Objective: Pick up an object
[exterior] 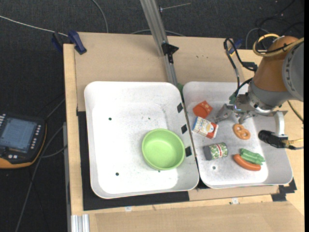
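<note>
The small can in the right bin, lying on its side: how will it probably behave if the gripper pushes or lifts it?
The small can lies on its side in the right bin, so a push would probably roll it. Its rounded, likely smooth wall may slip between fingers. It looks toy-sized, so probably light.

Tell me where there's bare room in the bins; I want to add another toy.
The left bin has bare floor behind and left of the green bowl. The right bin is crowded: orange block, carton, can, pretzel, carrot, with the end effector above them.
</note>
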Motion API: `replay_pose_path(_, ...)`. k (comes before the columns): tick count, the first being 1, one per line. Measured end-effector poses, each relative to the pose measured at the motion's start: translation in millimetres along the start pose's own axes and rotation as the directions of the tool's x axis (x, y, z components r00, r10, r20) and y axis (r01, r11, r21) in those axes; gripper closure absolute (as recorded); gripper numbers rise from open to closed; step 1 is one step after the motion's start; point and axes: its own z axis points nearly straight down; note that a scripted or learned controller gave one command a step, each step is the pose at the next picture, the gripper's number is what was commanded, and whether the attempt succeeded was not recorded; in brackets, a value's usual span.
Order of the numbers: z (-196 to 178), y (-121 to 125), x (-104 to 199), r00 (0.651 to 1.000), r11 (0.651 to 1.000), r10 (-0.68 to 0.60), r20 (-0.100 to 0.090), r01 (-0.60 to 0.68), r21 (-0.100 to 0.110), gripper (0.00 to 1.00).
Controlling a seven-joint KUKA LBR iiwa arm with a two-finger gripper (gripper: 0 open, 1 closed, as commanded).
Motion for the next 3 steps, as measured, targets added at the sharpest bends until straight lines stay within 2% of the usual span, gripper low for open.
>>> replay_pose_path(1,-14,2,0,1.000,1.000,0.000,0.001,0.000,-0.006,1.00)
replay_pose_path(3,-116,-3,6,1.000,1.000,0.000,0.002,0.000,-0.009,1.00)
